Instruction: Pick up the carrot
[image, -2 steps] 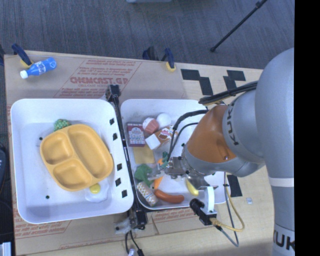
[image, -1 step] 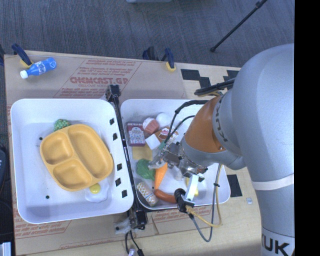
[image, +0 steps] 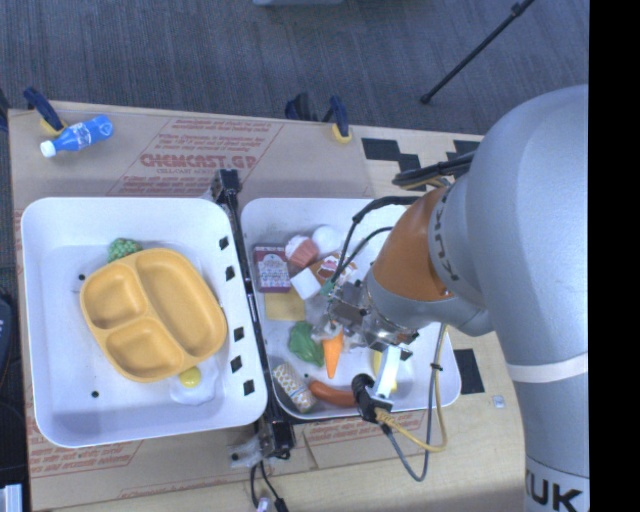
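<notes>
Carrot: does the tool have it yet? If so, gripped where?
Cannot be told. The tool sits right over the carrot in the right bin, at its upper end, but the wrist hides the contact, so no grip is confirmed.

A bulky grey arm (image: 530, 250) with smooth rounded shells, an orange band (image: 412, 250) above the wrist, black cables looped beside it, and white "KUK" lettering low on the near casing.

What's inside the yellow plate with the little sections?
The yellow plate in the left bin has nothing in its three sections. A green toy peeks from behind it and a fried egg lies beside it; underneath is hidden.
</notes>
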